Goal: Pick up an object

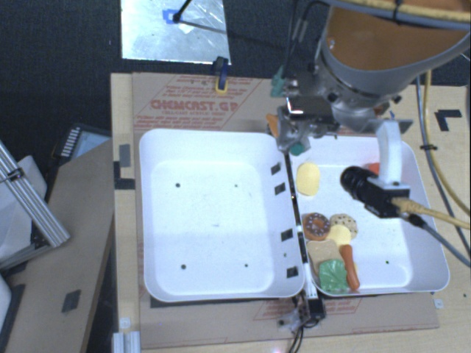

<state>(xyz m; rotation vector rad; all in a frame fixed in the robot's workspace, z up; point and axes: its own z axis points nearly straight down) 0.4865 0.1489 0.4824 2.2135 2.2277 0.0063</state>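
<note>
Nearest the camera, the toy food lay crowded against the inner wall of the right bin (434, 271) — a green piece (332, 276), a carrot (350, 265), a doughnut (316, 226) and a cookie (344, 222) — likely pushed together there. Beyond them the yellow lemon (307, 178) sat alone, the easier target. My gripper (296, 140) hung just past it over the bin's far corner — whether spread or closed, I could not tell.

Dark floor (51, 43), tan cardboard-topped bench (184, 98)

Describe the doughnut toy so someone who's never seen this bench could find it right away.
Look in the right-hand white bin, at the cluster of toy food along its left wall. The doughnut is a brown ring with sprinkles, below the pale yellow lemon. It alone has a hole through its middle.
</note>
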